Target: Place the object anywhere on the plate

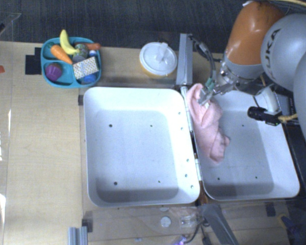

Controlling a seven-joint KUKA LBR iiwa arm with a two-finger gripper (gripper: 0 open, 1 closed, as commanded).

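Desk [35,152], pale wood: two white bins [137,147] side by side, blue tray [66,80] w/ toy food far left, round lidded tub [158,59] far centre.

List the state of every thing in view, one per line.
Gripper: shut on the pink cloth, at the right bin's upper left corner.
Pink cloth: pinched at its top, hanging crumpled down into the right bin.
Right bin: holds the cloth's lower end.
Left bin: upright, beside the right bin.
Blue tray: filled with toy food.
Lidded cup: closed.
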